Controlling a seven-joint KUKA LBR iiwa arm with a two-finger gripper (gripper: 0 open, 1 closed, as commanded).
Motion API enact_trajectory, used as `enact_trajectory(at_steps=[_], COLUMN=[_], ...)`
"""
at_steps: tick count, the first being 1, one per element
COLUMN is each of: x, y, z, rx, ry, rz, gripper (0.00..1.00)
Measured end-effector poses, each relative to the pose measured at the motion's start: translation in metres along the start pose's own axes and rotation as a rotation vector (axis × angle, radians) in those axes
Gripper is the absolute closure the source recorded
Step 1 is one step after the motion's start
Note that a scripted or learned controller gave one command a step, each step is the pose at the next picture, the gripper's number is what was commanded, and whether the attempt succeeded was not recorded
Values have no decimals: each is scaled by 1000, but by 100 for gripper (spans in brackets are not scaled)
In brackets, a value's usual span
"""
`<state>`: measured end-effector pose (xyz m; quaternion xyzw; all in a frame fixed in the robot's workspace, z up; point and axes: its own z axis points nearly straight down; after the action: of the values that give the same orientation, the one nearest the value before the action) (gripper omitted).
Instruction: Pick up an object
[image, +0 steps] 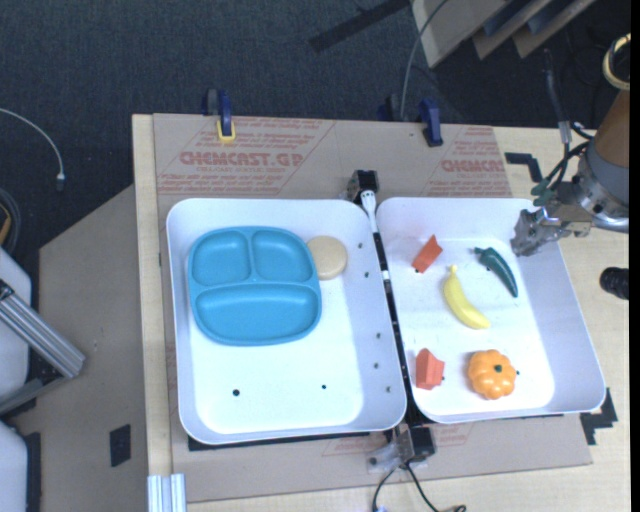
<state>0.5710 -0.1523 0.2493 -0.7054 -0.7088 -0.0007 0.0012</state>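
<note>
In the right bin (560, 300) lie a yellow banana (464, 300), a dark green pepper (497, 269), an orange pumpkin (491, 373) and two red pieces, one at the back (427, 253) and one at the front (429, 369). My gripper (530, 236) hangs over the bin's back right corner, just right of the green pepper and apart from it. Nothing shows between its fingers.
The left bin (290, 390) holds a blue divided plate (255, 284) with a tan round cookie (327, 257) beside its right edge. A black bar (382, 290) runs between the bins. Blue clamps (221, 108) stand at the board's back edge.
</note>
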Motion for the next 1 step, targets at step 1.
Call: enact_trajectory(at_steps=[1], x=[60], y=[-5], z=[8], rx=[1], ry=[0], rz=[-2], gripper=[100])
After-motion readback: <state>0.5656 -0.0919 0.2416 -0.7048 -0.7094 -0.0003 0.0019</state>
